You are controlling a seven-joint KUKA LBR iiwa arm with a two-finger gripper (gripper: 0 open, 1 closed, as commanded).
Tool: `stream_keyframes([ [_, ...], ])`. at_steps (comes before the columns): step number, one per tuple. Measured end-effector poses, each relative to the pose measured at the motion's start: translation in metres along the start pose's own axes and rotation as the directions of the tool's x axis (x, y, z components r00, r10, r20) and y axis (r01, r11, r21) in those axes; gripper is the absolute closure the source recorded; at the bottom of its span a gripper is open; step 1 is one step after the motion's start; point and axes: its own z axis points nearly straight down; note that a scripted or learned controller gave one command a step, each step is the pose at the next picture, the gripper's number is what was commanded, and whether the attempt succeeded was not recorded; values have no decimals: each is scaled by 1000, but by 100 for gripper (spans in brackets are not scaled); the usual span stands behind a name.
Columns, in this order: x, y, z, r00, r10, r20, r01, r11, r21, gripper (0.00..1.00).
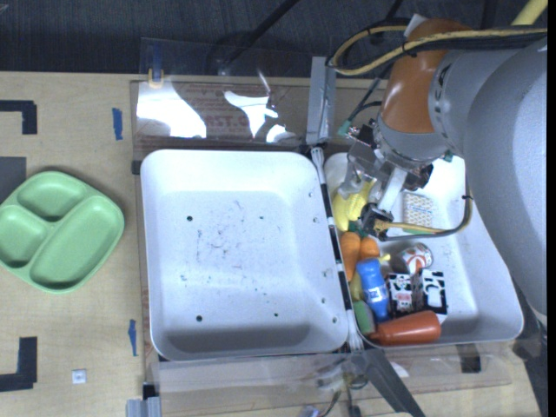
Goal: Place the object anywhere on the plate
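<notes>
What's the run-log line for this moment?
arm: over right bin | gripper: low at yellow item, grasp unclear | green plate: left of bins, no object on it | placement: not done

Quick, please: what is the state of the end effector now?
End effector: low over the yellow object in the right bin; grip state cannot be told.

Plate [59, 230]: pale green, 3 compartments, near table's left edge. Table [69, 94]: light wood grain, black corner marks, blue tape strips. 2 bins: white; left bin [239, 250] shows faint grey scuffs. Arm [486, 102]: grey, orange band [408, 94]. In right bin [486, 311]: yellow banana [352, 205], orange carrot [350, 248], blue bottle [373, 287], red sausage [408, 327], black-and-white patterned box [417, 292].
</notes>
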Motion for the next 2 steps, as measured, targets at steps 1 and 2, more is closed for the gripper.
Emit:
stream_keyframes([
  [1,-21,-70,1,999,-50,-2,50,999,2,100],
  [2,-92,-100,1,993,-117,-2,117,993,1,100],
])
